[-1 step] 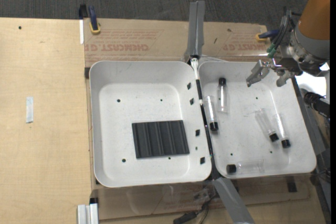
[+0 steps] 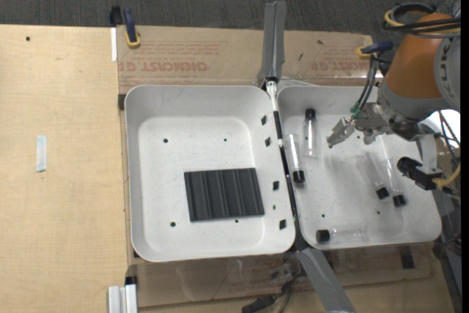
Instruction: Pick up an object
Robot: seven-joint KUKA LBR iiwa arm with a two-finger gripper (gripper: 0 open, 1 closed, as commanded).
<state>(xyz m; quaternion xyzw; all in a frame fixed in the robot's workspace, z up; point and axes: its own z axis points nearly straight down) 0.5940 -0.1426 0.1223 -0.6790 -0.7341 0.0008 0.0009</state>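
Observation:
Several clear tubes with black caps lie in the right bin. One tube lies near the bin's back left, another runs along the left wall, and a third rests by the front wall. More tubes lie toward the right, under the arm. My gripper hangs over the middle of the right bin, just right of the back-left tube, and nothing shows in its grasp. A black ribbed slab lies flat in the left bin.
The grey and orange arm reaches in from the right, with cables over the right bin's far corner. A grey divider post stands between the bins at the back. Cardboard lies behind them, and a wooden tabletop spreads to the left.

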